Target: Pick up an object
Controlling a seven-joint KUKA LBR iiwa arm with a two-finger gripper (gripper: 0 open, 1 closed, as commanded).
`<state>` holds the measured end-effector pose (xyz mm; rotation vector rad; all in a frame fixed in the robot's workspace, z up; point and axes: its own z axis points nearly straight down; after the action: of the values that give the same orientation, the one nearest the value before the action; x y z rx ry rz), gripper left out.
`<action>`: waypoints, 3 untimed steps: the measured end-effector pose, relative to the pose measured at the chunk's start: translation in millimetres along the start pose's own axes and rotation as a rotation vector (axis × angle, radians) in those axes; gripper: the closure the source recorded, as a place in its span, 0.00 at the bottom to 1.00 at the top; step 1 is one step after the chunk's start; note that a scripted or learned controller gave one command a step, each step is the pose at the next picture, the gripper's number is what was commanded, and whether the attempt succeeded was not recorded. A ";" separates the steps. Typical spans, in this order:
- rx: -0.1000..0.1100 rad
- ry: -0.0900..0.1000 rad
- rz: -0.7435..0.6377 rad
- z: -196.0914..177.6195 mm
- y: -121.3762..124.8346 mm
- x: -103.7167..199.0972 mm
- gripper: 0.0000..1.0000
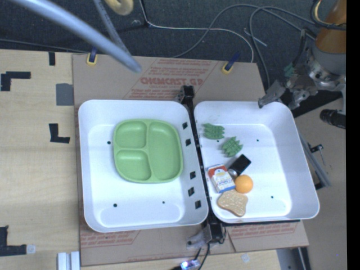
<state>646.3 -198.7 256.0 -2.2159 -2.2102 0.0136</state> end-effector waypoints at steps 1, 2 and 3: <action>-0.014 -0.003 -0.004 -9.3 2.1 0.9 0.00; -0.011 -0.004 -0.004 33.7 0.5 2.2 0.00; -0.011 -0.004 -0.004 88.5 -6.8 -4.0 0.00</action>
<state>638.3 -202.5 167.6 -2.2193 -2.2218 0.0059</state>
